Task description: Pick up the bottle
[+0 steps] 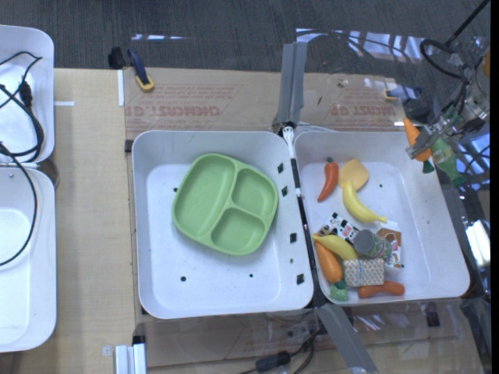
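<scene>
Greenish bottle point(446, 162) at the claw point(429, 145), over the right bin's point(437, 209) far right corner.
It was blurred and touched the claw, but I could not tell if the claw was clenched or released. Bananas, a carrot and a can point(368, 242) lay in that bin; a green plate point(224, 204) lay in the left bin point(156, 271).

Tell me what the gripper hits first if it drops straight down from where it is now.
Probably the right bin's far right rim or the bare floor just inside it. The gripper sits over that corner; the yellow banana and chili pepper lie well left of its line. Depth is unclear.
</scene>
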Action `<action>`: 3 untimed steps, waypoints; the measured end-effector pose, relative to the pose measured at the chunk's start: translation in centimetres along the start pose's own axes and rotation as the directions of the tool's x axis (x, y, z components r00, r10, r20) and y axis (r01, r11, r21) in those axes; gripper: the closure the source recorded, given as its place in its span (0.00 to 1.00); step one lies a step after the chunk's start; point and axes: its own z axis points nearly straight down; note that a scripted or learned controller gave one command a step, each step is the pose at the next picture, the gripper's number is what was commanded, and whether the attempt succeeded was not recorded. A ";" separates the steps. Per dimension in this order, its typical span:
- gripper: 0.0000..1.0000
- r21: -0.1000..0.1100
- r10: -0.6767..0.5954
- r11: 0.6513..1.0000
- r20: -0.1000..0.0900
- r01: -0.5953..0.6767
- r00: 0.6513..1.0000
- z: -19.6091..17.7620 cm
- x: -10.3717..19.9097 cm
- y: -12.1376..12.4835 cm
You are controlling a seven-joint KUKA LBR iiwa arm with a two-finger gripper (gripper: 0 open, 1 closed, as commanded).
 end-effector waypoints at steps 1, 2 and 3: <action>1.00 0.003 -0.021 1.000 -0.004 0.021 1.000 2.1 3.2 -8.7; 1.00 0.002 -0.180 0.984 -0.003 0.180 0.984 -11.3 2.3 -6.4; 1.00 0.000 -0.507 0.862 -0.003 0.507 0.862 -6.1 0.8 -2.0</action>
